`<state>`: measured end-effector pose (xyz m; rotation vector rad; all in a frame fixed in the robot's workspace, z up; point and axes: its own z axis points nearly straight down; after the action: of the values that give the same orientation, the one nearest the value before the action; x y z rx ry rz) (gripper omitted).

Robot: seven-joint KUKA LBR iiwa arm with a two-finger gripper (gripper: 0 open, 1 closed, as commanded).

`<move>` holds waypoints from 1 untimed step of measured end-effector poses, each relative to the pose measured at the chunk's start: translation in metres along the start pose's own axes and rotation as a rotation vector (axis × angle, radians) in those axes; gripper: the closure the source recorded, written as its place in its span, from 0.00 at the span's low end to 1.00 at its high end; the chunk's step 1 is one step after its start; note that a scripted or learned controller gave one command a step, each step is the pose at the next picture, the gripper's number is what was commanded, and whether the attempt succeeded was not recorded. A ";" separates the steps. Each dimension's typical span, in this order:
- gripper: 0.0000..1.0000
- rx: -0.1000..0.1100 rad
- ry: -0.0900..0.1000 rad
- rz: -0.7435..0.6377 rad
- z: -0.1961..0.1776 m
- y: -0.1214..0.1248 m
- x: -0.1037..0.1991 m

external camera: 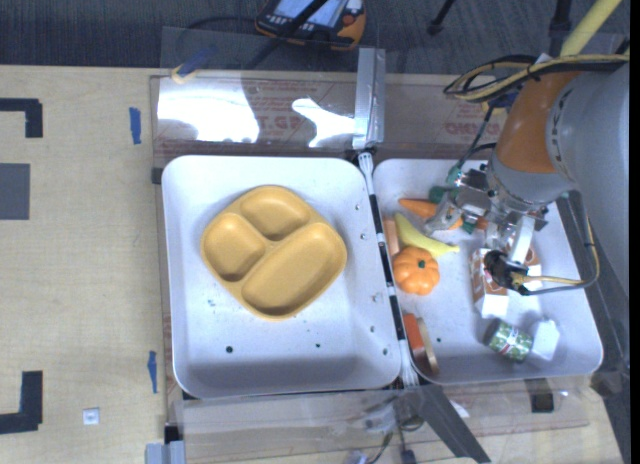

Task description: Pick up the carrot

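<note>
The carrot (418, 207) is a short orange piece lying at the far left of the right bin (570, 302), with a bit of green by its right end. Just right of it, low over the bin, is my gripper (472, 210); its metal body hides whatever lies beneath. The grey arm with its orange band (530, 132) comes in from the upper right. I cannot make out whether the carrot touches the gripper.
A yellow banana (425, 240) and a small orange pumpkin (416, 272) lie just in front of the carrot. A green can (510, 340), a white box (494, 298) and a brown piece (424, 348) are nearer the front. The left bin (190, 332) holds a yellow divided plate (274, 250).
</note>
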<state>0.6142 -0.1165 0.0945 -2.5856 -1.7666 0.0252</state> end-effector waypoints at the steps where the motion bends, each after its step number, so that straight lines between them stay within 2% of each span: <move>1: 0.00 0.018 -0.003 -0.365 0.011 0.036 0.033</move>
<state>0.6591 -0.0992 0.0828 -2.2109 -2.1953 0.0418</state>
